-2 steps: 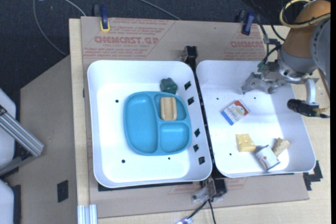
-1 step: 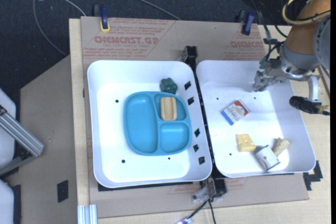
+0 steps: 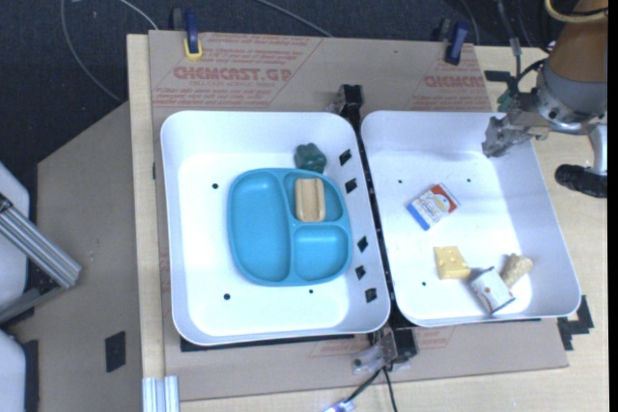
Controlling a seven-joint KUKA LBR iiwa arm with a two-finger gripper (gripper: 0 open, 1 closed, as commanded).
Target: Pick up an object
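Two white bins sit side by side on a brown surface. The left bin holds a blue tray with three parts. A tan block, like a small piece of bread, lies in the top right part of the tray. A small dark green lump sits on the bin floor just above the tray, near its top right corner.

The right bin holds four small things. A little packet in white, blue and red lies near the middle. Lower down lies a yellow chunk that looks like cheese. To its right, near the front edge, is a small white and red box, and a pale tan piece lies just beside that box, maybe touching it.

The grey arm comes in from the right, with its orange band high up. The gripper hangs over the top right corner of the right bin, well apart from all four things. Nothing is between the jaws. They are too small and blurry to see, so I cannot tell if they are apart or closed.

Two clamps hold the back edge of the surface.
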